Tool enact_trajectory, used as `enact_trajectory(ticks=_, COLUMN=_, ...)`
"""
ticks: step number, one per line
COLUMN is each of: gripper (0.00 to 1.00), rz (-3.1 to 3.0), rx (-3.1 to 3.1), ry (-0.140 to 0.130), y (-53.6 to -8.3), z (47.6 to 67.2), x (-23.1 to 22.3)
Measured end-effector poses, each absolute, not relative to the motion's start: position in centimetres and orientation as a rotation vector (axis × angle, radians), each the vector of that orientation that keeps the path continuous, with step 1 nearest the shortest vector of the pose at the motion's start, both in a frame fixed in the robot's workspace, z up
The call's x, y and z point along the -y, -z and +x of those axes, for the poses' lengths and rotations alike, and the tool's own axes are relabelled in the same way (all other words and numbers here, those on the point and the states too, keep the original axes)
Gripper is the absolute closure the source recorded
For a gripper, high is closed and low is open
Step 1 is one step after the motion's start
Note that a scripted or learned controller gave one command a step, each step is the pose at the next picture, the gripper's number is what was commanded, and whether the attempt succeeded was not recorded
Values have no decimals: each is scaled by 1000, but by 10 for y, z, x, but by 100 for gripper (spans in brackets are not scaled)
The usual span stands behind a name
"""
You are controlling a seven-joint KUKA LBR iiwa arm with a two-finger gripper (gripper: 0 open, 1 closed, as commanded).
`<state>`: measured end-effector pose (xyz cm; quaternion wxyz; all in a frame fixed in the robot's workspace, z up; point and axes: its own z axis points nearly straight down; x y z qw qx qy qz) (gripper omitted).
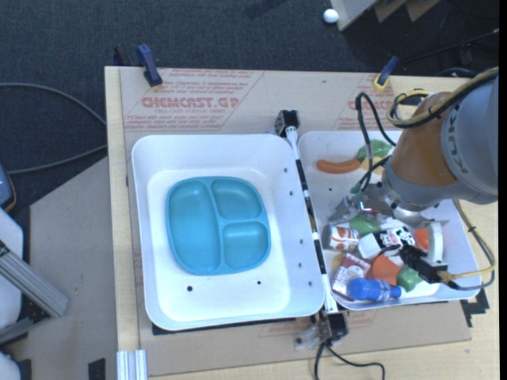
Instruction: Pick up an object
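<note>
The gripper (366, 210) hung low over the right bin (323, 145), above the heaped objects (372, 260); I could not tell its grasp state; the reach looked underway; next came a clean close and lift.

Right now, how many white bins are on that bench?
2, side by side: the left bin holds a blue divided plate; the right bin holds a toy pile, with the arm reaching in.
</note>
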<state>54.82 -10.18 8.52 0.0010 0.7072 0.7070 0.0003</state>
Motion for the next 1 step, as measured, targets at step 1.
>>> enact_trajectory(ticks=1, gripper=0, rz=2223, rx=-2221, ry=1, y=-85, z=479, x=98)
